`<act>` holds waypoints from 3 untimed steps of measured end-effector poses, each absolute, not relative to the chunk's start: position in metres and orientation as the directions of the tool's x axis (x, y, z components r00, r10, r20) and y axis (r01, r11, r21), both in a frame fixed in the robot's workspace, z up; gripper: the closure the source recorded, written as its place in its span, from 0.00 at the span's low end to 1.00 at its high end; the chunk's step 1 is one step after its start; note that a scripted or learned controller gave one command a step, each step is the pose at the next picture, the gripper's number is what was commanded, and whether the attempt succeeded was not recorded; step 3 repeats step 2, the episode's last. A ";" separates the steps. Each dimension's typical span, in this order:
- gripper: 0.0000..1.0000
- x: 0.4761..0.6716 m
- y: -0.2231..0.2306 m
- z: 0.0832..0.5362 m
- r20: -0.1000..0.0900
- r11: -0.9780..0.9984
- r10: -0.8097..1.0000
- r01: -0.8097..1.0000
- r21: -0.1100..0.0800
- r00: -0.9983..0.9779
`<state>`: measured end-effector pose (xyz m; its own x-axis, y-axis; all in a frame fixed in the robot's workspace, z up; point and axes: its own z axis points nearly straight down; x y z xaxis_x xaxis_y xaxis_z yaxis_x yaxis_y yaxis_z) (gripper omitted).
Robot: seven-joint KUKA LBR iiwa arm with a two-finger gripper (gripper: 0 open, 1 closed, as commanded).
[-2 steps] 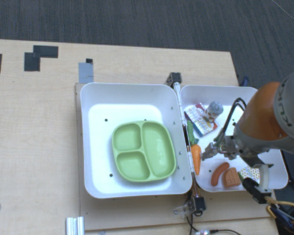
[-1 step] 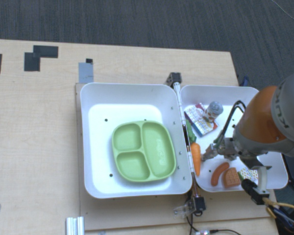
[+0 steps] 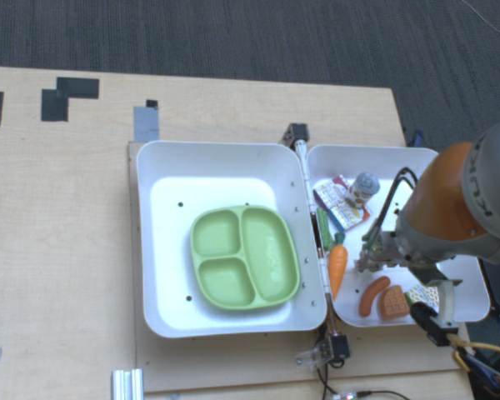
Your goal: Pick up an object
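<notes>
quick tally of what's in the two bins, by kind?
Divided green plate, left bin: 1
Carrot, right bin: 1
Sausage: 1
Waffle-like brown piece: 1
Printed packet: 1
Small grey-capped item: 1
Green item by the divider: 1, kind unclear
Total: 7, counting what the arm leaves visible

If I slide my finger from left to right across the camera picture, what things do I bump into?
Green plate → carrot → sausage → cracker → the robot's orange band.

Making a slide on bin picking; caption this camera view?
KUKA arm reaches over the right bin of toy food, beside a green divided plate.
</notes>
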<state>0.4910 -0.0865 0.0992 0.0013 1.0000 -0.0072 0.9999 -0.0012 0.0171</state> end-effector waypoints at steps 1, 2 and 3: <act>0.00 0.491 -0.089 0.100 -0.012 -0.004 1.000 1.000 0.020 0.004; 0.00 0.490 -0.096 0.089 -0.010 -0.006 1.000 1.000 0.014 0.006; 0.00 0.490 -0.096 0.089 -0.010 -0.006 1.000 1.000 0.014 0.006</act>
